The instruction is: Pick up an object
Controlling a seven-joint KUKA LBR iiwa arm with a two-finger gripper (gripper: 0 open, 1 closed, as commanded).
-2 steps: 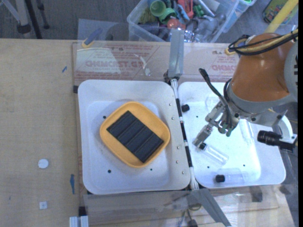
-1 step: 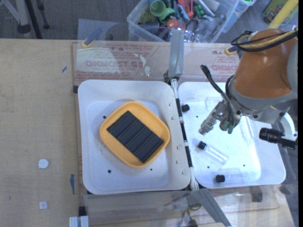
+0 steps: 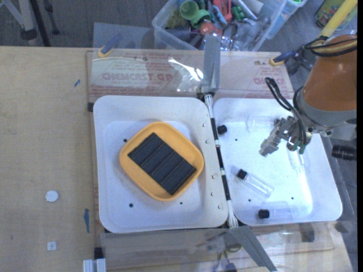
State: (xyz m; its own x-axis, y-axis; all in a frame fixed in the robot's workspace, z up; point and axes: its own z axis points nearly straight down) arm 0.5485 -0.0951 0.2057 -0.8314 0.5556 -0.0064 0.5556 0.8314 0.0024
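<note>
"CHEMCAST GP" on clear sheet (image 3: pixel 142 75)

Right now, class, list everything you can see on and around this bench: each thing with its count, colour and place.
Bins: two, white, side by side on the bench.
Tray: one, yellow with a dark ribbed top, in the left bin.
Vials: two, clear with black caps, in the right bin near the front.
Cap: one, black, right bin by the divider.
Sheet: one, clear plastic with red print, behind the bins.
Tub: one, clear, full of coloured toys, beyond the bench.
Disc: one, white, on the bench left of the bins.
Arm: one, grey with an orange band, from the right.
Claw: one, grey, over the right bin.
</note>
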